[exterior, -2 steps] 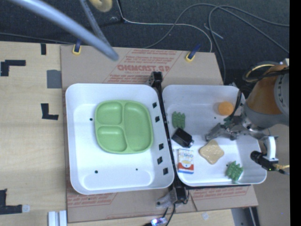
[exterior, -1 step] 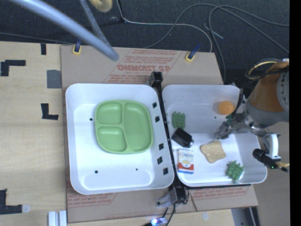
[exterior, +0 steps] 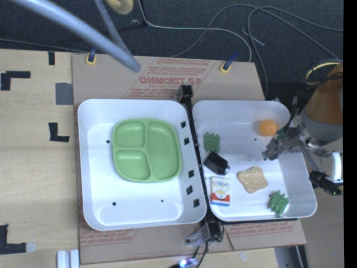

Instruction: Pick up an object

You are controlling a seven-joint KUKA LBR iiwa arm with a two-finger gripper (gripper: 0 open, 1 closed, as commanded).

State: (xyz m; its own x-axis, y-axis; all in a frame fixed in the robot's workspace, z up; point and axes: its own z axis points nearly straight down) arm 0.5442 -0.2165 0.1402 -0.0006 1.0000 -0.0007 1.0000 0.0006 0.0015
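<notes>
Gripper (exterior: 274, 148) low over right bin (exterior: 245, 111), jaws slightly apart, nothing between them; orange ball (exterior: 268, 128) just above it, apart; tan bread piece (exterior: 252, 179) below-left; green tray (exterior: 147, 151) in left bin (exterior: 95, 166).

In the right bin (exterior: 290, 202) lie, apart from one another, an orange ball (exterior: 268, 128), a green ridged block (exterior: 211, 142), a black block (exterior: 216, 163), a small printed carton (exterior: 220, 191), a tan bread-like slice (exterior: 252, 179) and what may be a green leafy toy (exterior: 278, 202).
</notes>
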